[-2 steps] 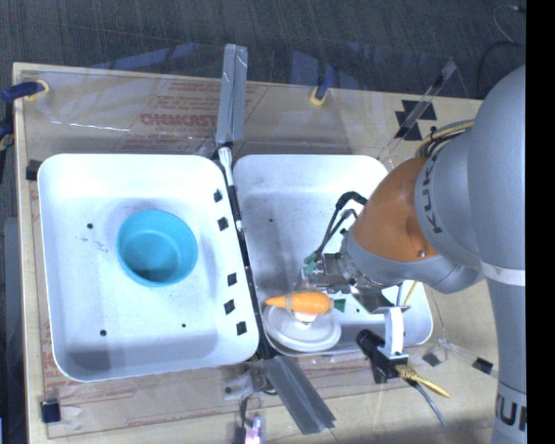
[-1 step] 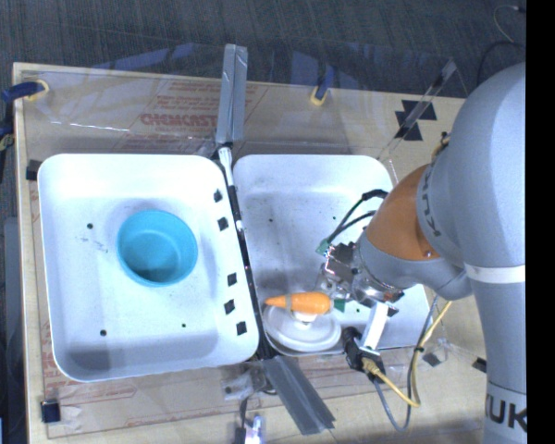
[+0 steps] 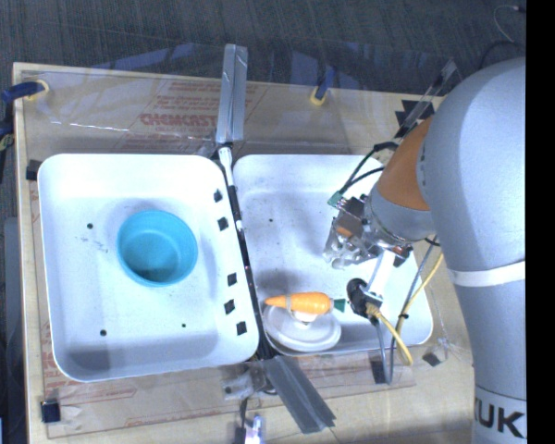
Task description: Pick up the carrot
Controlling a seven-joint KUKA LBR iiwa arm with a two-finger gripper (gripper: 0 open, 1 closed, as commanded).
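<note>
The bowl (image 3: 157, 247) sat in the left bin (image 3: 74, 340) — the carrot (image 3: 302, 302) lay on a plate (image 3: 301, 333) in the right bin (image 3: 277, 192).

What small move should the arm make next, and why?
Probably shift the hand toward the near edge of the right bin and lower over the carrot: it lies across a white dish, with the hand off to one side of it.

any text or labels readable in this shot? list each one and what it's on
"KU": white letters on the arm's base at the lower right, cut off at the frame's edge.
Red printing on the clear sheet behind the bins: reversed and too blurred to read.
No text shows on the carrot, the white dish under it, the blue bowl or the gripper.
</note>
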